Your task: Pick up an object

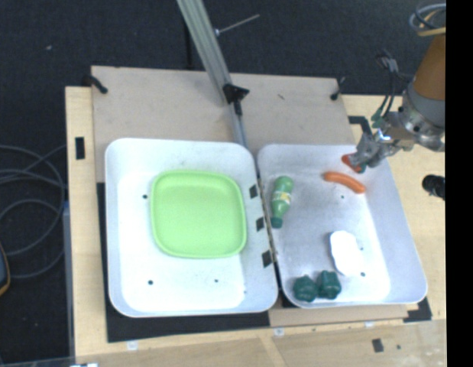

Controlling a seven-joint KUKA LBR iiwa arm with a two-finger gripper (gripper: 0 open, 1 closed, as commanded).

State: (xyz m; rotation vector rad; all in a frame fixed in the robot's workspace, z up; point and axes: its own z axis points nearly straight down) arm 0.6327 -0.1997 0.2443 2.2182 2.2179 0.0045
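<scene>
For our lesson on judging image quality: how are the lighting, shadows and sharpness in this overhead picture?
Camera view: lighting is even and soft, the white bins bright with little glare; shadows are faint, a slight one under the green plate; the whole picture is mildly soft, and the gripper near the orange object is blurred, small detail unreadable.

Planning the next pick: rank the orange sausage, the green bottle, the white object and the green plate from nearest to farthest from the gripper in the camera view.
Measured from the gripper at the right bin's upper right edge:
1. Orange sausage, just below-left of it in the right bin.
2. Green bottle, by the right bin's left wall; white object, lower in the right bin. Too close to call.
3. Green plate, in the left bin.
</scene>
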